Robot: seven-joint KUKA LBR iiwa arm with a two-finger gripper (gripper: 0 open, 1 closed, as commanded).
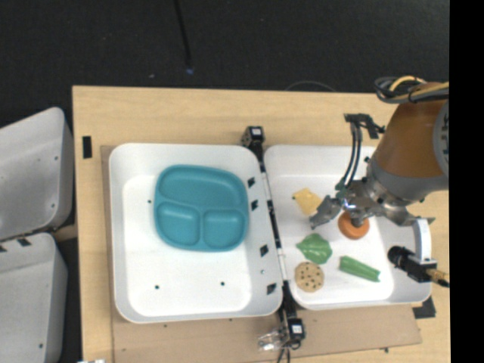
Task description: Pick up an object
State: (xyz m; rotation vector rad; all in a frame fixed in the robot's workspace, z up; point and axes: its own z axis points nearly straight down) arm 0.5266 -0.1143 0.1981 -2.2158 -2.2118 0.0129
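The right bin (333, 297) holds several small objects: a yellow piece (305, 199), an orange round piece (353, 228), a green leafy piece (314, 247), a brown cookie (308, 277) and a green pod (359, 268). My gripper (342, 213) hangs low over the middle of this bin and is open. One finger (324, 212) juts left toward the yellow piece. The orange piece lies right below the gripper's right side, partly hidden by it. Nothing is lifted off the bin floor.
A teal divided plate (201, 206) lies in the left bin (136, 278). A divider rail with black clips (266, 218) separates the bins. The grey and orange arm (412, 150) covers the right bin's far right side. Black cables (355, 146) hang by the wrist.
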